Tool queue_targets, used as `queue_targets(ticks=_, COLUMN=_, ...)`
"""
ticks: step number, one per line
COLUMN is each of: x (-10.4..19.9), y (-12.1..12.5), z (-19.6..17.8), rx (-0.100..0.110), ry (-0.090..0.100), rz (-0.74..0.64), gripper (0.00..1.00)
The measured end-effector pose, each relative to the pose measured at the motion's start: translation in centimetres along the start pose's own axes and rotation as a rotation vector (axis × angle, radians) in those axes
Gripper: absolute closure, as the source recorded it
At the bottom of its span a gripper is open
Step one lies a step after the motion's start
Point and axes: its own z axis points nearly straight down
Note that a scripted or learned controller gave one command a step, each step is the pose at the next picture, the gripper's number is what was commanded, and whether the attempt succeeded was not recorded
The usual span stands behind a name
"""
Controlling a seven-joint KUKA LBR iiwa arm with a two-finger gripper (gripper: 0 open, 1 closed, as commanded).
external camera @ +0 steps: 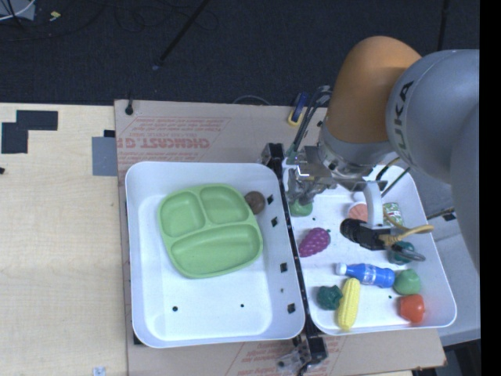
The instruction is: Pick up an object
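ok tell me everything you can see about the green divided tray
The green divided tray is a light green, matte, plastic-looking plate with rounded corners and three compartments: two small ones along its far side and one long one nearer the camera. It lies flat, turned slightly askew, in the far part of the left white bin. All three compartments look bare. A small brown object sits at its far right corner, close to or touching the rim.

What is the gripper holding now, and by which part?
It cannot be told: the gripper is low over a small green object in the right bin.
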Motion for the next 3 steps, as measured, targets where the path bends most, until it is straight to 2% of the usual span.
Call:
queue_targets(ticks=1, x=0.1, y=0.6, z=1.1, rx=0.000, ry=-0.002, rz=0.003, gripper=1.00)
queue_targets(ticks=2, x=1.3, y=-0.4, z=1.3, rx=0.001, ry=-0.002, rz=0.003, gripper=1.00)
queue_targets(ticks=3, x=0.6, y=-0.1, z=1.9, rx=0.000, ry=-0.003, rz=0.005, gripper=1.00)
